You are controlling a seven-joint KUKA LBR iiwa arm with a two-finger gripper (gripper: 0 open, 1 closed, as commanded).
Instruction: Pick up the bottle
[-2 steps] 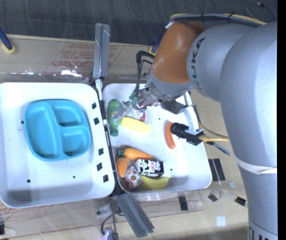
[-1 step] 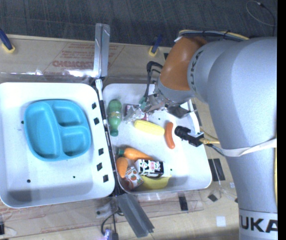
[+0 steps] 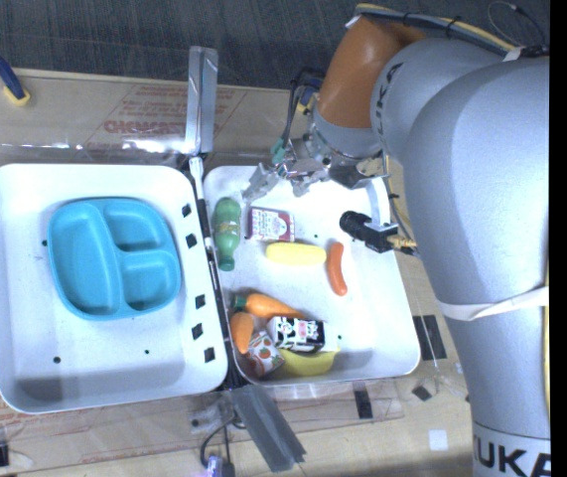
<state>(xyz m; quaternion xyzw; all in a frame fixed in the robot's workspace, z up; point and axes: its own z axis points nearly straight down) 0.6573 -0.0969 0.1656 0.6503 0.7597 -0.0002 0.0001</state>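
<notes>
Nothing lifted yet — the bottle [image 3: 225, 231] lies against the right bin's [image 3: 402, 296] left wall. The gripper [image 3: 263, 181] hovers just above-right, fingers apparently spread, holding nothing.

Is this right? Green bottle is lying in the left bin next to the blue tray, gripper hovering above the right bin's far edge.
Not quite. The camera view shows the green bottle lying in the right bin, against its left wall; the blue tray sits alone in the left bin. The gripper is indeed above the right bin's far edge.

Green bottle [image 3: 225, 229] at right bin's [image 3: 394, 296] left wall, end effector [image 3: 266, 179] above
</notes>
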